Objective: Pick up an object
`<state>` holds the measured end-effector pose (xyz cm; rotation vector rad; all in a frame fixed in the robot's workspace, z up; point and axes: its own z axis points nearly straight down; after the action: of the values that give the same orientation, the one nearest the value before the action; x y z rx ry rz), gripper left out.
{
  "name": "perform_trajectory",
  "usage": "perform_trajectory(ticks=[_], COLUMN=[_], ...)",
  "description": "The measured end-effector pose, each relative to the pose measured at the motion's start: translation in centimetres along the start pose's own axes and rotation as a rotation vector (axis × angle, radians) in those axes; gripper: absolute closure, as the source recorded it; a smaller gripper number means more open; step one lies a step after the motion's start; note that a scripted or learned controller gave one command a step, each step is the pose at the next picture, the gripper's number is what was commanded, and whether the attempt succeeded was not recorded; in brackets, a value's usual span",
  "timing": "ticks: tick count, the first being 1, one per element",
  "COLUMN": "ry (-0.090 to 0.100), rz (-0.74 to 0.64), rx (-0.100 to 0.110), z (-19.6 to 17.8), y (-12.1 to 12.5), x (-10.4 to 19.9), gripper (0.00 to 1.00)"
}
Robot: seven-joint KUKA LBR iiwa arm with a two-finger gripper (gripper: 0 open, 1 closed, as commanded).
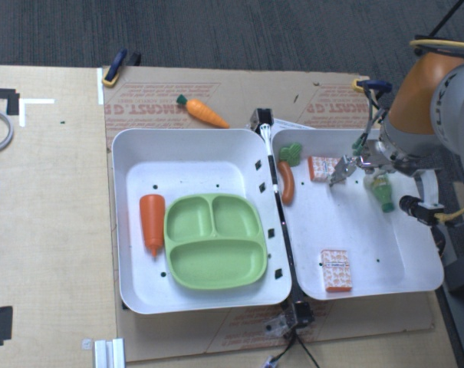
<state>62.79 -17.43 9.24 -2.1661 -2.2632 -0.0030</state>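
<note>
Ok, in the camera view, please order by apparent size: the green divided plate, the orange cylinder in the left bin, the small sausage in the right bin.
1. Green divided plate, clearly largest.
2. Orange cylinder.
3. Sausage, smallest.

Bins (132, 205) white; divided plate (215, 241) light green; cylinder (152, 222) beside it orange-red; carrot (204, 113) orange, green top; sausage (286, 182) red-orange; broccoli piece (291, 154) green; two small cartons (337, 270) red and white, printed; arm (427, 90) grey, orange band.
</note>
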Motion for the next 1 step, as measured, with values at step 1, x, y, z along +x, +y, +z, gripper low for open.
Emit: perform_trajectory(ticks=[1], ry=[-0.008], rz=[-0.167], rx=[0.0], z=[0.28], y=[1.68], x=[7.99], gripper=[0.0])
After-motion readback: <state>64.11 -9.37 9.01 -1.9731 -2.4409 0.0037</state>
